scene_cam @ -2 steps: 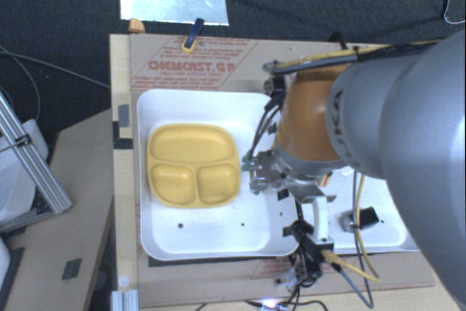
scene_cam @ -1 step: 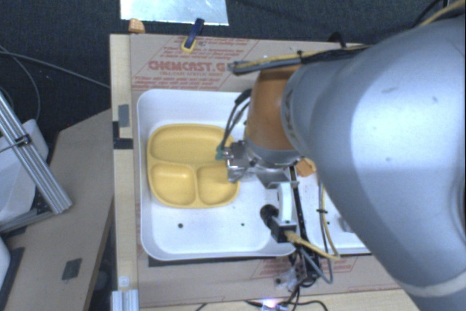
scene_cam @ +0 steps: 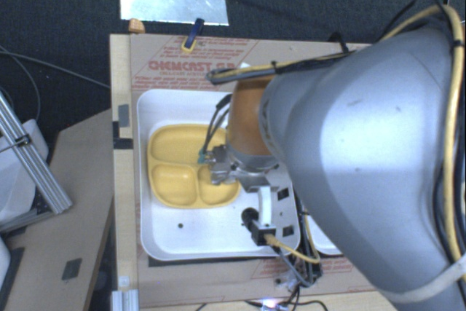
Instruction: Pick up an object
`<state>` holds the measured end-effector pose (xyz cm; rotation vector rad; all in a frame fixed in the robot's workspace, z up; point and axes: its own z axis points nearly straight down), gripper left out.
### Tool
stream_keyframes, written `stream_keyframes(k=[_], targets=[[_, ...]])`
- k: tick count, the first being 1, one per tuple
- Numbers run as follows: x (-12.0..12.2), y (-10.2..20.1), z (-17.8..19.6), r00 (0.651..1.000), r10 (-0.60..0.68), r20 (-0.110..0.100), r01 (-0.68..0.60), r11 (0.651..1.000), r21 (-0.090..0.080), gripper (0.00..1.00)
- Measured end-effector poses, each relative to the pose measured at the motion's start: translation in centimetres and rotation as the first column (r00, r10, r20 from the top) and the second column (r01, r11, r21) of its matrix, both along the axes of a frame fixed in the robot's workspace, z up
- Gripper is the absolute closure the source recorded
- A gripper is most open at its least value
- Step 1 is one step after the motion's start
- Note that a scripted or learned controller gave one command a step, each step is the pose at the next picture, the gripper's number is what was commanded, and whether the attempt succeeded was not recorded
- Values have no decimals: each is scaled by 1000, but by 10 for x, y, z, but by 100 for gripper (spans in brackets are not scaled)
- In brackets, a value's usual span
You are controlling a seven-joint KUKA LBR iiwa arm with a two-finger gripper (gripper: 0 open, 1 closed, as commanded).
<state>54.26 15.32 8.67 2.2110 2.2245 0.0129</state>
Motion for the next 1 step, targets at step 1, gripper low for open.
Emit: stream_keyframes(k=[1], targets=[[-2, -66, 104, 1000, -10, -1, 10, 1000, -3, 100]])
